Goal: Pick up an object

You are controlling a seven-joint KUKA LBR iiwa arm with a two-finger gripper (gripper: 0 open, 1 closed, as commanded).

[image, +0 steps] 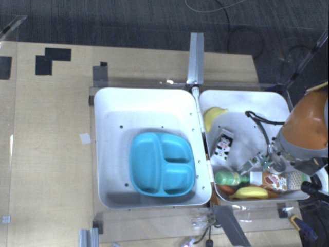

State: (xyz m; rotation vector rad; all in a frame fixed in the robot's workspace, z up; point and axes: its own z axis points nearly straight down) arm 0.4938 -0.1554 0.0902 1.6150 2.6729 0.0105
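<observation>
The right bin (272,99) holds several objects. A yellow rounded piece (214,117) lies at its far left, with a small black and white box (223,144) just in front of it. Along the near wall lie a green bottle (229,178), a yellow banana (251,192) and an orange and white packet (272,180). My gripper (258,162) reaches in from the right and hangs low over the bin's middle, just above the bottle and the packet. It is small and partly hidden by the wrist.
A blue divided plate (162,163) lies in the left bin (113,138). A metal post (196,55) stands behind the wall between the bins. The arm's orange band (308,122) and a black cable (259,125) overhang the right bin's right side.
</observation>
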